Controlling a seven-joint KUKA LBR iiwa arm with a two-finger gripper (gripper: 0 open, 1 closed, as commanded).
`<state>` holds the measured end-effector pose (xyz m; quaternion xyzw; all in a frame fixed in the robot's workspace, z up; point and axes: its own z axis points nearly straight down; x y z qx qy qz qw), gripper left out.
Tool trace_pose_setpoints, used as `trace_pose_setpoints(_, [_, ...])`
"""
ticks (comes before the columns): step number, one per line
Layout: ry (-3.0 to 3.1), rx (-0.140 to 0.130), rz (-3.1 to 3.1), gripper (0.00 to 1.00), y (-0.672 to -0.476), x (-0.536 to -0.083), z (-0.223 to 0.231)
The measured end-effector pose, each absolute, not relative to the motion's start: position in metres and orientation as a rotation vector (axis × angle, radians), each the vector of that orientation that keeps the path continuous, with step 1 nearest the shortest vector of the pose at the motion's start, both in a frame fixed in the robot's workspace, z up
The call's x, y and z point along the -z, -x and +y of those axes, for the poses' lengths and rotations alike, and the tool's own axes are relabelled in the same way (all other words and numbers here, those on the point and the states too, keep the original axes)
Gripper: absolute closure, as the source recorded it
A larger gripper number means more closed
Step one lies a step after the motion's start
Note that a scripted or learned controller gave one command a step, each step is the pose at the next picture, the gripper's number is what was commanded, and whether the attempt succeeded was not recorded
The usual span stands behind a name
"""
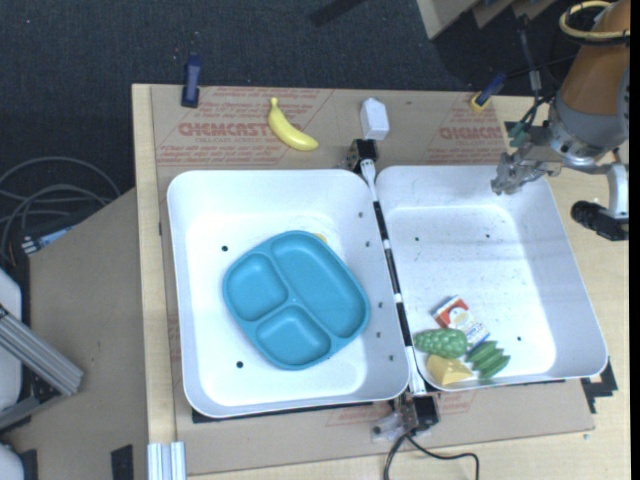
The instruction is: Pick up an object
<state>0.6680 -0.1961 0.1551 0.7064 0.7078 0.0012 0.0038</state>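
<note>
Fingers of your grey two-finger gripper [508,179]: apart or together cannot be told; they hang at the right white bin's [560,268] 1 o'clock rim. Small food toys [458,346] cluster at 7 o'clock; travel there, descend over one piece.

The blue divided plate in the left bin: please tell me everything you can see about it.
The blue divided plate, seemingly smooth plastic, has rounded corners and three compartments: two upper ones and a wider lower one. It lies flat, turned slightly askew, near the middle of the left white bin. A small yellowish thing peeks from under its upper edge.
</note>
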Motion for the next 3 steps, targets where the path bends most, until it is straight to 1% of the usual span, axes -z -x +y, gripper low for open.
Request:
trace_pose_setpoints(1, [-2.217,-0.004,2.220,1.00,-0.668,-0.214,-0.147])
trace_pose_setpoints(2, [-2.221,0.000,2.223,1.00,-0.613,-0.228,-0.102])
trace_pose_setpoints(3, [-2.224,0.001,2.221,1.00,-0.518,-0.245,-0.110])
